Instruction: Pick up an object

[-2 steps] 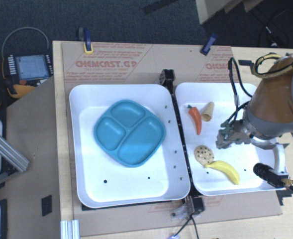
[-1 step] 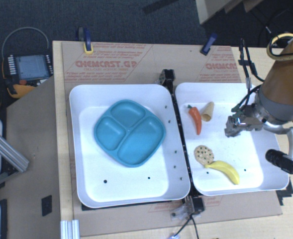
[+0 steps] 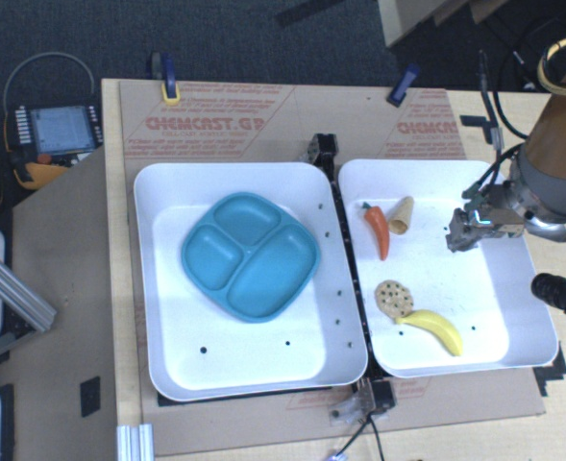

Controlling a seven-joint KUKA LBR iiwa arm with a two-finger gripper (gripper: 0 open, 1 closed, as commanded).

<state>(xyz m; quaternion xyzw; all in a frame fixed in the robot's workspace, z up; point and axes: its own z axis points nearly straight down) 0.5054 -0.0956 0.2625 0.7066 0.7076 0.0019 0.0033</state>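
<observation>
One curved yellow banana (image 3: 434, 329) lies flat; gripper (image 3: 463, 230) jaw state unclear.

Two bins side by side on the desk (image 3: 263, 113)
Taking the carrot (image 3: 378, 230) in the right bin (image 3: 513, 344) as landmark: cone (image 3: 401, 213) just right, cookie (image 3: 393, 299) and banana (image 3: 434, 329) in front, gripper (image 3: 463, 230) farther right, divided plate (image 3: 251, 255) left in the left bin (image 3: 167, 353)
</observation>
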